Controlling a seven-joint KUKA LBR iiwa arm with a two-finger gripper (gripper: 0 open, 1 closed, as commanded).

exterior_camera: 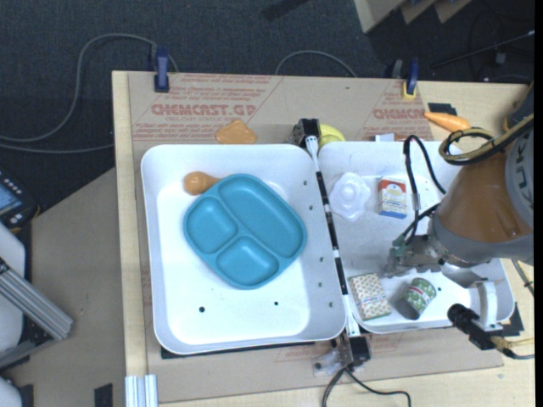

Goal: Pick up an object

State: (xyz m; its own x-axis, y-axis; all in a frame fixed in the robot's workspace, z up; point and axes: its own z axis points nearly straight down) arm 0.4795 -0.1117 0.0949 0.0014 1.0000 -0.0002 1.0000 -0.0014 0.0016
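Sitting on a paper-covered bench (254, 100) over dark carpet (51, 24), two white bins (170, 312) lie side by side. The gripper (399, 257), grip state unreadable, hovers in the right bin near a small can (417, 297).

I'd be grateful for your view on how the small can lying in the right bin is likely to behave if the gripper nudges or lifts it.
The small can lies on its side, so a nudge would probably roll it. It looks rigid and unlikely to crush. Its curved wall may slip between fingers, and the patterned packet beside it could get bumped.
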